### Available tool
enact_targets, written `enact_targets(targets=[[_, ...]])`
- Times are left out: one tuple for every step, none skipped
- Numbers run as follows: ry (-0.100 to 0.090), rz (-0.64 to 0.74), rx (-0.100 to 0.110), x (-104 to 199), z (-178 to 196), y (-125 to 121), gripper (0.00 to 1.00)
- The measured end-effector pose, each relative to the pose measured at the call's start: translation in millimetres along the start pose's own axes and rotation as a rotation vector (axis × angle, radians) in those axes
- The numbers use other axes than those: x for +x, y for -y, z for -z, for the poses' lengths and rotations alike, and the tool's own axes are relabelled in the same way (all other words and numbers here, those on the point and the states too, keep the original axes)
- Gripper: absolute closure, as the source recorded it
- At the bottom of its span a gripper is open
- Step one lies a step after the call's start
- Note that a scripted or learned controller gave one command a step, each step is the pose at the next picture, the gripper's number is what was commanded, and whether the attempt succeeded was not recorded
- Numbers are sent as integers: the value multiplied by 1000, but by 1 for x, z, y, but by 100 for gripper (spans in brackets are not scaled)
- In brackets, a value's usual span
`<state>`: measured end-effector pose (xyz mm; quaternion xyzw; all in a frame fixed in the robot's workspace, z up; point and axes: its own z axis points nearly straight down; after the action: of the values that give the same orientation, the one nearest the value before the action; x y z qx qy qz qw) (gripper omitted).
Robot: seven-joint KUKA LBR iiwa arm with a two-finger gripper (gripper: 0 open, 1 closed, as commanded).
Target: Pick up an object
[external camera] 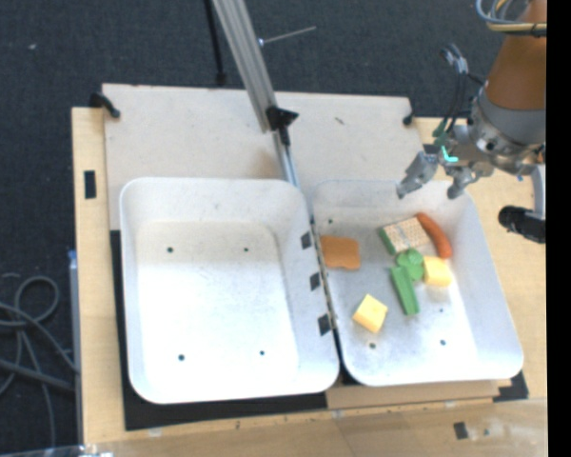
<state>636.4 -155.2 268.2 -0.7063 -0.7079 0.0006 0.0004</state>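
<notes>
- Two white bins sit side by side on the bench: the left bin (152, 208) and the right bin (485, 322).
- One arm (516, 74) reaches in from the right, its orange band above the grey wrist.
- One gripper (435, 181) hangs over the far edge of the right bin, above its upper rim; its two fingers (411, 181) are spread apart with nothing between them.
- Six objects lie in the right bin, all below and apart from the gripper:
- one brown block (340, 252) near the bin's left wall;
- two yellow cubes, one (369, 313) toward the front middle, the other (438, 272) further right;
- one green piece (405, 280), long and lying between the two cubes, touching the right-hand cube;
- one orange carrot (435, 234) lying at a slant nearest the gripper;
- one tan and green block (401, 235) just beside the carrot, on its left.
- One metal post (247, 50) rises at a slant from behind the bins, at the seam between them.
</notes>
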Motion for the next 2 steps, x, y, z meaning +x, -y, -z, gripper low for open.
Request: enact_targets(targets=[[2, 1, -3, 0, 2, -1, 0], [2, 3, 2, 6, -55, -5, 0]])
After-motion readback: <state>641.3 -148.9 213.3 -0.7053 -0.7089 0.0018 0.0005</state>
